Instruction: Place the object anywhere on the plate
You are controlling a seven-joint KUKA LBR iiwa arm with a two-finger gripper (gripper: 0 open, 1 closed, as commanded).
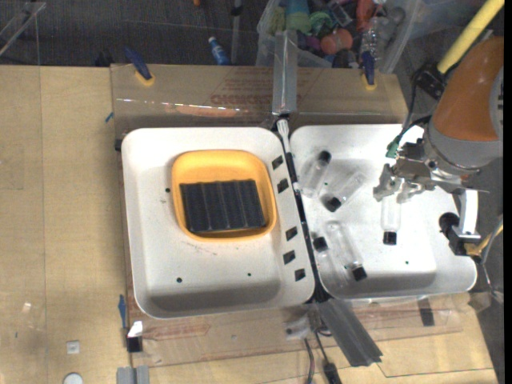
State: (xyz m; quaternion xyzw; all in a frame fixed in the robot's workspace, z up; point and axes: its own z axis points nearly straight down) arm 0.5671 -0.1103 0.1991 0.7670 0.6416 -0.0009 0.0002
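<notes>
— Looking for the object first: where is it?

— Several clear vials with black caps lie in the right bin (416, 274). One vial (390, 218) stands roughly upright just under the gripper (398, 189), its black cap at the bottom end. Whether the fingers actually touch it, I cannot tell; the glass is too clear and the metal too cluttered.

— So is the gripper apart or together?

— I cannot tell from this slant. It hangs over the right bin's middle, with the grey arm (464, 146) and its orange band (474, 94) reaching in from the right.

— And the other vials?

— One near the bin's top left corner (321, 160), one lying slantwise with its cap toward the divider (339, 194), and one near the front (346, 258). A black-capped piece (319, 243) sits close to the divider.

— The plate?

— An orange plate (224, 164) rests in the left bin (152, 238), well apart from the gripper. A dark ribbed block (222, 206) lies on it, covering most of its floor.

— Beyond the bins?

— A clear tub of colourful toys (336, 10) sits behind the bench.
</notes>
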